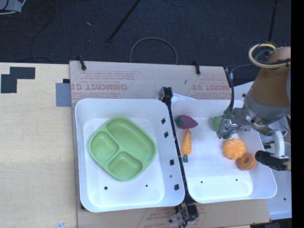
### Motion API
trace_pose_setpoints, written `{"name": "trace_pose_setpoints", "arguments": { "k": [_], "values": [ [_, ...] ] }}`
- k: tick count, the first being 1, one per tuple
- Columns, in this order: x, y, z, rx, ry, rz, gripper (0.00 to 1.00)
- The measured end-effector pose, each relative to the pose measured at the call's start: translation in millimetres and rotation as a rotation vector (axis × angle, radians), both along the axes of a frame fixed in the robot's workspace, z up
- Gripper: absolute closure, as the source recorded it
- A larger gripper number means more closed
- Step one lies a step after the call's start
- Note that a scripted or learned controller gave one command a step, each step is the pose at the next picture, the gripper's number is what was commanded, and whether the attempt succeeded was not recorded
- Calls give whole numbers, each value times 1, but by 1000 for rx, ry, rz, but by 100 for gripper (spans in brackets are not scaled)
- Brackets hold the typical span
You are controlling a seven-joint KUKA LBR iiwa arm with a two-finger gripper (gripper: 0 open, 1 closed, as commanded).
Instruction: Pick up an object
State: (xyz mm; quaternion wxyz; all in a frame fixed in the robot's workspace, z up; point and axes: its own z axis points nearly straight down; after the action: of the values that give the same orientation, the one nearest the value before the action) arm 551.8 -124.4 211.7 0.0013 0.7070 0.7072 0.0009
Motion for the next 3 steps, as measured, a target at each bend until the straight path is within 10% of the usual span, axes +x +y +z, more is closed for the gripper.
{"name": "trace_pose_setpoints", "arguments": {
  "k": [1, 3],
  "values": [
    [1, -1, 53, 0, 0, 1, 100],
    [-1, 97, 23, 2, 8, 3, 100]
  ]
}}
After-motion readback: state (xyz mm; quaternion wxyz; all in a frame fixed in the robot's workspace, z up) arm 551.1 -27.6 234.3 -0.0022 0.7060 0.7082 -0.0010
